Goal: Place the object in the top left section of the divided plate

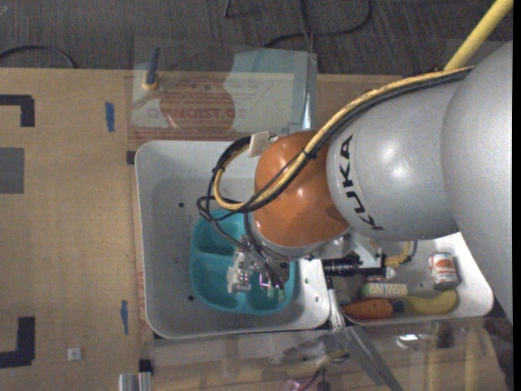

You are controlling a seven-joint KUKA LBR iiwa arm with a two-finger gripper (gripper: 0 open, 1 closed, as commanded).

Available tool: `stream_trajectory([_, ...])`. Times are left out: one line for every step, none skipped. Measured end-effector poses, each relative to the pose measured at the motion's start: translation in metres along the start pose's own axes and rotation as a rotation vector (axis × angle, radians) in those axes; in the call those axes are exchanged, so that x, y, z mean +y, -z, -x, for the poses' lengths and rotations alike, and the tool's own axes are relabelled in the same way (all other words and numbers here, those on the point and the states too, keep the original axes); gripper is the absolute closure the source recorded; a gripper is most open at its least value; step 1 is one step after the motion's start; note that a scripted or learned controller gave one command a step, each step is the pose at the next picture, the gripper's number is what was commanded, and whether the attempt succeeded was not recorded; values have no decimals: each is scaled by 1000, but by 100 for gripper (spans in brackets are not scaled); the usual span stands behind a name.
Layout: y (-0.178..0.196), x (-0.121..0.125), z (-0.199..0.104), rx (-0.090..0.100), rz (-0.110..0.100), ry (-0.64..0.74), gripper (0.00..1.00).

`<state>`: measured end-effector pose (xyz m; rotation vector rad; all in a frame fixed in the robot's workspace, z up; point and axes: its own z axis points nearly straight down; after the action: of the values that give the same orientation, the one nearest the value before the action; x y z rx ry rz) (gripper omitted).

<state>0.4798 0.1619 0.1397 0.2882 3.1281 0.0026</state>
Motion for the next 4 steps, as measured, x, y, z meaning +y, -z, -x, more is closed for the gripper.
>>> stream_trajectory([51,-50,30,-6,2,303,100])
stream_trajectory([69,8,83,-4,2,267,100])
stream_trajectory([147,54,103,-6,3,184,100])
stream_trajectory([-28,52,42,-6,4,157,100])
